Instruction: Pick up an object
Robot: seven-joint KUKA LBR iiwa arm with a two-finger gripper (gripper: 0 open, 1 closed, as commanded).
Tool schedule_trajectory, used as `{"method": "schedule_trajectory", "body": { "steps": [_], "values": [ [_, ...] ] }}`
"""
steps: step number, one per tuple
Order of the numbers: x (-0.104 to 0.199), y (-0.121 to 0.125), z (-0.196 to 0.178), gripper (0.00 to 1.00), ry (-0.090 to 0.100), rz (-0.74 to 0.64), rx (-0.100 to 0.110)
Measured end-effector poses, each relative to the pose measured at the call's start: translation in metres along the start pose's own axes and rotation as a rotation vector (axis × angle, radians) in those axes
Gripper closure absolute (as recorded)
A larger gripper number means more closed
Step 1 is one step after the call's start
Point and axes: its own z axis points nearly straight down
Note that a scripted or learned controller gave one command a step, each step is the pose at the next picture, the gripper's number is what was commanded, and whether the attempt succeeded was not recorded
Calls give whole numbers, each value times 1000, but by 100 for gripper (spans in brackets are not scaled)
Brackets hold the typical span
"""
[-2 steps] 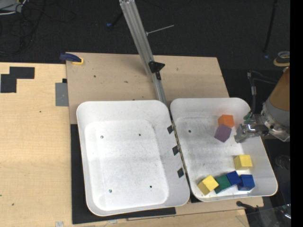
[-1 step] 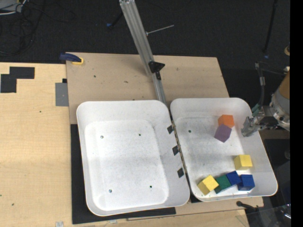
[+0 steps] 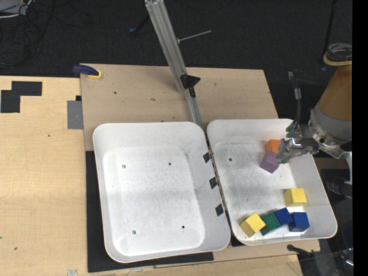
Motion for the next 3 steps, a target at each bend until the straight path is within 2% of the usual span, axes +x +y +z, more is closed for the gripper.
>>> {"method": "schedule_trajectory", "body": {
  "steps": [3],
  "values": [
    [160,15,15,100,-1,1,4]
  ]
}}
